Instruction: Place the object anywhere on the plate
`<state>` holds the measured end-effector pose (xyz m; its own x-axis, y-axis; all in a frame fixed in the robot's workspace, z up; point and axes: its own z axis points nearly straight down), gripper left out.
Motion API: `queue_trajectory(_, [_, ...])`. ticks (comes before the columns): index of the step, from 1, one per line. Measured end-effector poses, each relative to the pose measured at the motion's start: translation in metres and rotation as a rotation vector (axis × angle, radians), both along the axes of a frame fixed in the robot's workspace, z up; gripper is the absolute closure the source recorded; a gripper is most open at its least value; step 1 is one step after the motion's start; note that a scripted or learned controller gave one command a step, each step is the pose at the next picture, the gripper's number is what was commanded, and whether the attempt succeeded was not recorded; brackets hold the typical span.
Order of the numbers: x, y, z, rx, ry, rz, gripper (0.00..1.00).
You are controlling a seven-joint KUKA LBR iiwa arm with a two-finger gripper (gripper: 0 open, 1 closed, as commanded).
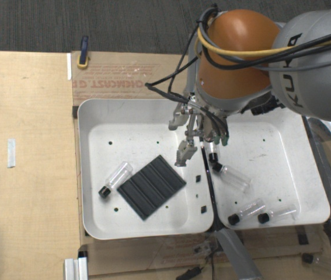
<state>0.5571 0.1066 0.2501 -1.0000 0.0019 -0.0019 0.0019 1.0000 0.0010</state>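
while over the divider, fingers [197, 153] | vial [230, 175] just right, apart

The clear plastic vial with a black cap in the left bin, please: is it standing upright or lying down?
Lying down: the clear plastic vial with a black cap rests on its side beside the dark ribbed plate.

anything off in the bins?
The dark ribbed plate sits skewed in the left bin. Clear vials lie tipped: one touching the plate's corner, three in the right bin. The gripper hangs over the divider.
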Motion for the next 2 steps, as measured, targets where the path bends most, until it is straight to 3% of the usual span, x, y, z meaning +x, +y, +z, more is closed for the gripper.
queue_trajectory(1, [0.001, -0.001, 0.009, 0.001, -0.003, -0.005, 1.00])
queue_trajectory(2, [-0.028, -0.009, 0.075, 0.000, -0.002, 0.238, 1.00])
